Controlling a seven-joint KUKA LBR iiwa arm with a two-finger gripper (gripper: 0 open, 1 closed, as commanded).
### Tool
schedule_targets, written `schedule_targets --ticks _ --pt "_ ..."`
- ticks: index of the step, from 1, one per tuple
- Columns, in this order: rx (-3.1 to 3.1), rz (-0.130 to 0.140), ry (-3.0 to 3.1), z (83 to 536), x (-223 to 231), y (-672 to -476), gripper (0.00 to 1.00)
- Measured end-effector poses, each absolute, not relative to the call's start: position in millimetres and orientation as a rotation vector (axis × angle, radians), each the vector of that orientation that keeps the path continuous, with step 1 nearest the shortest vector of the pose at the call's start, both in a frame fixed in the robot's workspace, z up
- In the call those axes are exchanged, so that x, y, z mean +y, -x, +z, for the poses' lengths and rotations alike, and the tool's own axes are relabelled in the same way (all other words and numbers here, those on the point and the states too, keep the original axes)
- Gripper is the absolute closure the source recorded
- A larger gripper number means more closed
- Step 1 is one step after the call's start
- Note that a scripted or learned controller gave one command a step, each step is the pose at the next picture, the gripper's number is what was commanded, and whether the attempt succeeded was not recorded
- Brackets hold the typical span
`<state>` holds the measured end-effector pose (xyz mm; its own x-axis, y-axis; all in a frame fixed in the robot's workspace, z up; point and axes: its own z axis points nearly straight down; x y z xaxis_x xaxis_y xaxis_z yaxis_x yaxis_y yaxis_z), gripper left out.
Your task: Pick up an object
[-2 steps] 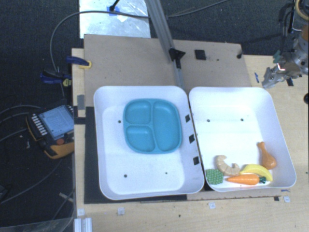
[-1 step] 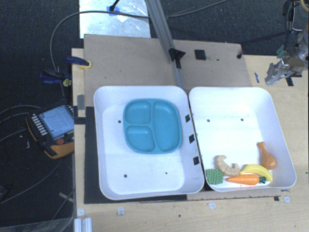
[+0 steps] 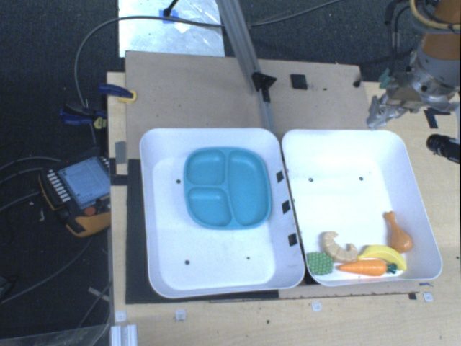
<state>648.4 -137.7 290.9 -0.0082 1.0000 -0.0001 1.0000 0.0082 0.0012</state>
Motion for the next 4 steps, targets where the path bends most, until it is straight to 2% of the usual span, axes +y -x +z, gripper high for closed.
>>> schedule_targets --ticks 2,3,4 --pt "2.232 0.002 -2.211 286.4 -35.9 -626.9 1.00" --pt "2.231 0.002 -2.212 271.6 8.3 -628.3 1.00" --pt "2.233 0.000 -2.212 262.2 57.9 -609.9 1.00"
